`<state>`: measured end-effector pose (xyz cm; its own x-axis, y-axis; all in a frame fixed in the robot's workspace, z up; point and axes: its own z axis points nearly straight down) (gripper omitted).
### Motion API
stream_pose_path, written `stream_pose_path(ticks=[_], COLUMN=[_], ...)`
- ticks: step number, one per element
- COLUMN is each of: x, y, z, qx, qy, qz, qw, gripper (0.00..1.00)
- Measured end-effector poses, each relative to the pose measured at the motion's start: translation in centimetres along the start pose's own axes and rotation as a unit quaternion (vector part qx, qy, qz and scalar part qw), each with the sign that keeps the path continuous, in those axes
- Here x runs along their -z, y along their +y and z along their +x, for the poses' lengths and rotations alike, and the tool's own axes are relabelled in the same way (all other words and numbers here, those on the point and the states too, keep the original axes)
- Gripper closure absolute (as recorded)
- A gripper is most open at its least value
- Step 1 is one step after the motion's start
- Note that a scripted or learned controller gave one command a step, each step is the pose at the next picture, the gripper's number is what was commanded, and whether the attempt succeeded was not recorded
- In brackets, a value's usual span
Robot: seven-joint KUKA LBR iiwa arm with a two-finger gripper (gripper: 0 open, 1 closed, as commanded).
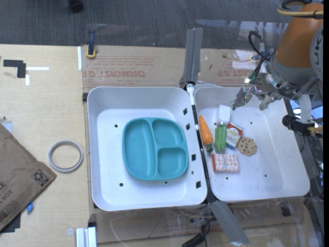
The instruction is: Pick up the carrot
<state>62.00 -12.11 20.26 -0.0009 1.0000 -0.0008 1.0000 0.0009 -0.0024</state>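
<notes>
Spread apart with nothing between them, my gripper's (253, 98) jaws hover over the right bin (288, 181); I see the carrot (205, 129) at eight o'clock, well apart.

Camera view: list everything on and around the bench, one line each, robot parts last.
bins: two, white, side by side mid-bench
divided plate: one, teal, in the left bin
carrot: one, orange, right bin, by the left wall
green bottle: one, right of the carrot
small packet: one, orange and white, right of the bottle
cookie: one, brown, mid right bin
red patterned packet: one, below the bottle
tape ring: one, grey, bench left of the bins
cardboard box: one, brown, left edge
arm: one, orange and grey, upper right
hand: one, above the right bin's far edge
</notes>
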Motion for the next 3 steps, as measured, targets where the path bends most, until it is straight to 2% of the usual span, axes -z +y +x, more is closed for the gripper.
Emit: stream_pose_path(ticks=[1,2,3], x=[3.4,11.9,21.8], y=[-8.2,-9.1,-14.2], z=[6.2,11.3,14.4], qx=[-0.099,-0.061,-0.093], qy=[0.0,-0.001,-0.001], qz=[0.001,0.0,0.0], qw=[0.9951,0.9981,0.9956], gripper=[0.0,0.0,0.0])
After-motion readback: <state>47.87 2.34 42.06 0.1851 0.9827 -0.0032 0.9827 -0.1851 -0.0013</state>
